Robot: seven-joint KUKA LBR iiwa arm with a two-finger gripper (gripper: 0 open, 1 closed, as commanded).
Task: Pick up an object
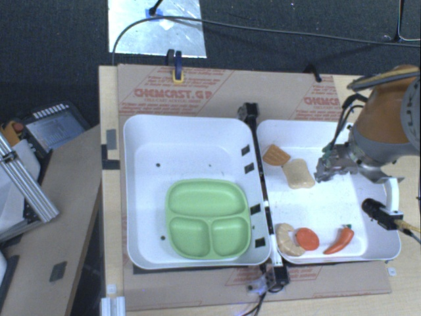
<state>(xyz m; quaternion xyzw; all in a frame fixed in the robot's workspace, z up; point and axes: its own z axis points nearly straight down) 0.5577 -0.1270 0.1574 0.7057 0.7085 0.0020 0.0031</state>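
Positioned low over the right-hand shallow white bin [378, 242], the dark two-finger end effector [323, 170] sits just beside the pale beige, rounded block that looks like a slice of bread [298, 174]. Its tip is at the block's right edge; whether it touches cannot be determined from this angle. Its state, open or closed, cannot be determined either, because the wrist housing and cabling obscure it. Nothing is seen gripped by it.

Task status, as judged from the current layout: the pick is not complete. Every candidate item rests on the bin floor.

- Pale beige block: upper middle of the right bin, beside the end effector.
- Flat orange-brown wedge resembling a piece of toast [276, 155]: just beyond the beige block, near the divider between the bins.
- Round red tomato-like piece [306, 239]: near the front wall.
- Pale curled pastry-like piece [287, 237]: touching the red piece on its left.
- Orange-red chilli-shaped piece with a green stem [339, 240]: apart from the red piece, to its right.

The left-hand shallow white bin [141, 137] carries a green three-compartment plastic tray [207, 218].

Remaining steps, by estimate: secure a grip on one item, most plausibly the beige block, then lift it free of the bin floor. The approach appears largely finished; grasp and lift are outstanding.
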